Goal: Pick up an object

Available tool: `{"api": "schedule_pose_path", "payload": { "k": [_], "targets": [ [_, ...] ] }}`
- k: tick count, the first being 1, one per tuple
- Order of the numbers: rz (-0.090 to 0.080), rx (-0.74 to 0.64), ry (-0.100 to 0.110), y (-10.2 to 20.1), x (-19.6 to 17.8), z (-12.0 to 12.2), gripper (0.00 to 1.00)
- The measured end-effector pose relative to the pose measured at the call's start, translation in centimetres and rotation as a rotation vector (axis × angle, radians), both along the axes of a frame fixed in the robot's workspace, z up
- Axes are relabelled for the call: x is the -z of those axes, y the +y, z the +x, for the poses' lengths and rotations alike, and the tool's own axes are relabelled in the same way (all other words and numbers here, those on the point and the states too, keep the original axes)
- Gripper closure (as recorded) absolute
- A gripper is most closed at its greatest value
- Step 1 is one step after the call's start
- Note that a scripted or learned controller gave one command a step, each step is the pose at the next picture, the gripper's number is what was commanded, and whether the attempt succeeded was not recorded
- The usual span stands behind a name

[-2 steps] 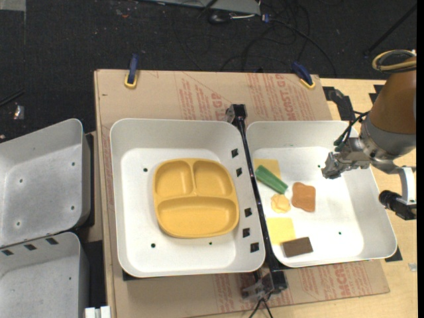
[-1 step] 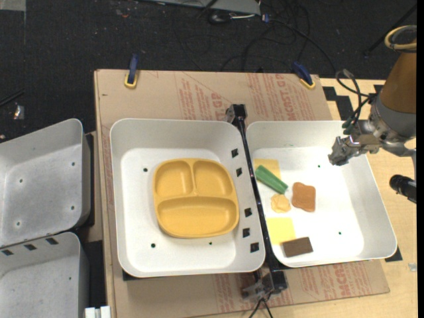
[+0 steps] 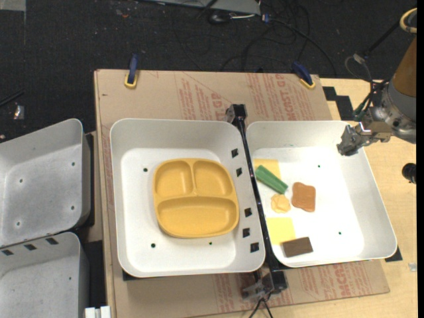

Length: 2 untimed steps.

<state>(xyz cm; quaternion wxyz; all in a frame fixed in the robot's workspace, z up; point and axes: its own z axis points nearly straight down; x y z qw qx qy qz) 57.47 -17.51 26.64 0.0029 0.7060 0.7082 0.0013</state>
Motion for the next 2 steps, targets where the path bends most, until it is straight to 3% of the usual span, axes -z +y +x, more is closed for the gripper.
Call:
{"api": "schedule_pose_path", "payload": {
  "k": [2],
  "targets": [
    [0.004, -0.005, 0.006, 10.7, 1.0, 1.0, 1.00]
  ]
}}
